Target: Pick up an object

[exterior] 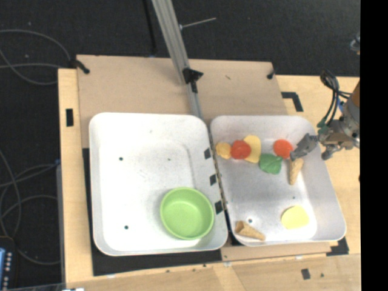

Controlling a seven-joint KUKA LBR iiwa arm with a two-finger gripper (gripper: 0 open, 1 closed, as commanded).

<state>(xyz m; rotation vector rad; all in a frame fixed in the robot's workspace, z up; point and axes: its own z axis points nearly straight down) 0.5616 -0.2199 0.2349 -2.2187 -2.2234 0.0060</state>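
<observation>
Probably a robotics lab: plywood bench, two white bins, loose cables.

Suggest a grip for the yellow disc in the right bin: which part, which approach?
Take the yellow disc across its width, coming straight down from above. It lies flat and low on the right bin floor, apart from the other pieces, with bare floor on all sides for the fingers; the nearest, the cone-shaped piece, sits to its left.
</observation>
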